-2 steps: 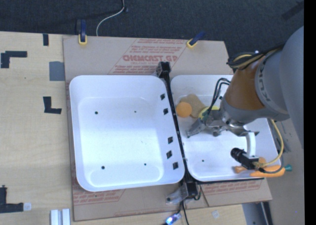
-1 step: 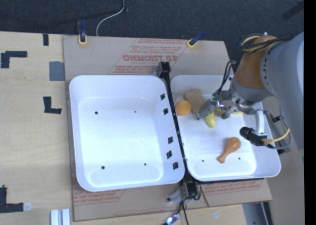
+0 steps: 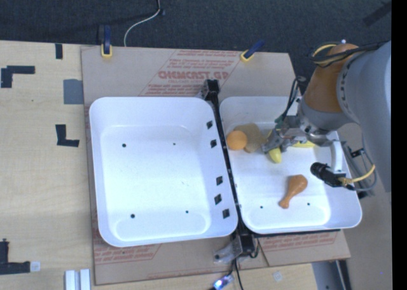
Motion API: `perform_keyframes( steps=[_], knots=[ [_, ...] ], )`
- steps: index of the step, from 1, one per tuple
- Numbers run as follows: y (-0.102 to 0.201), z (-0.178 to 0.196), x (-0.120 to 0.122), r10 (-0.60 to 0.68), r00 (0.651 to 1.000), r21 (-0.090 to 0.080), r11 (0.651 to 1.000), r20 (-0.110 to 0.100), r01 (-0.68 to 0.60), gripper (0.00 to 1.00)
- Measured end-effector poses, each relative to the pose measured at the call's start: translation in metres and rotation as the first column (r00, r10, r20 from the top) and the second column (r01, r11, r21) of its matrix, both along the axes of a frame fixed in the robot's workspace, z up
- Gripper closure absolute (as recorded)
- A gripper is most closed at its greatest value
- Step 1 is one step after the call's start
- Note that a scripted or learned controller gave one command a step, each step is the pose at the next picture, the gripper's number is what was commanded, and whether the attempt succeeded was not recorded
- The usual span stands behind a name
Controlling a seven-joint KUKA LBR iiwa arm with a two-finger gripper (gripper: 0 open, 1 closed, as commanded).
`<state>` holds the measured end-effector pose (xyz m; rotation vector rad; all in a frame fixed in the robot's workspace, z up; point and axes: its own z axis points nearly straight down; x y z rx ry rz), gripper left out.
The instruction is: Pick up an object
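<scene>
Reaching arm: the grey arm [image 3: 365, 101] enters from the right of the camera view, its orange band [image 3: 323, 88] sitting above the wrist, and bends down over the right bin.
Gripper: the gripper [image 3: 278, 145] hangs low in the upper middle of the right bin, directly over a small yellow object.
Gripper state: whether it is released or clenched cannot be told from this angle, since the wrist body hides the tips.
Yellow object: the small yellow object [image 3: 275, 154] lies at the gripper's tip, partly covered by it; whether it is gripped or only touched cannot be told.
Orange ball: a round orange ball [image 3: 236, 140] rests on the floor of the right bin near its left wall, just beside the gripper's left.
Drumstick: a tan toy drumstick [image 3: 292, 190] lies tilted in the lower part of the right bin, well apart from the gripper.
Right bin: the white bin [image 3: 346, 215] holds all three objects.
Left bin: the larger white bin [image 3: 102, 155] sits beside it, the two touching along a dark centre seam.
Base: both bins stand on a brown cardboard sheet [image 3: 146, 69], clipped at its far edge, on a pale wooden bench [image 3: 38, 174].
</scene>
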<state>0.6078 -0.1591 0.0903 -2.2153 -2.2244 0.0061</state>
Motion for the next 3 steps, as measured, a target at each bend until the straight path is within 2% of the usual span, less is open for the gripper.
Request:
perform_keyframes(
  steps=[1, 2, 3],
  knots=[
    [0.064, -0.008, -0.028, 0.000, 1.000, 0.002, 1.000, 0.000, 0.000, 1.00],
    [0.127, 0.092, -0.018, 0.000, 1.000, 0.002, 1.000, 0.002, 0.000, 1.00],
    [0.201, 0.090, 0.008, 0.002, 1.000, 0.003, 1.000, -0.003, -0.002, 1.00]
  ],
)
